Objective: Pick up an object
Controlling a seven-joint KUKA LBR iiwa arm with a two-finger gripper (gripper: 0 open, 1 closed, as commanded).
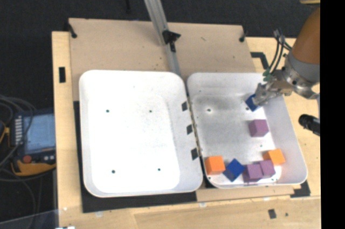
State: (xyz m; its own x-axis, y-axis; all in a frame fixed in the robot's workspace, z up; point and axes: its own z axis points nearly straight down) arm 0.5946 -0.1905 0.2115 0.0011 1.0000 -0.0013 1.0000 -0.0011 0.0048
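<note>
light wooden bench [226, 212], brownish board [124, 44] laid over its back part, two shallow white bins sitting side by side on it, left bin [89, 115] and right bin [294, 147] pretty much touching at the middle

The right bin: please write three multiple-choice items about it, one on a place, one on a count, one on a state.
1. Where is the gripper?
A. over the left bin
B. over the right bin's far part
C. off the bench

2. How many orange cubes lie in the right bin?
A. two
B. four
C. none

3. How does the lone purple cube lie?
A. stacked on another
B. apart from the others
C. outside the bin

Key: 1 B, it hangs beside a blue cube there. 2 A, orange cubes and. 3 B, bare floor surrounds it.
</note>
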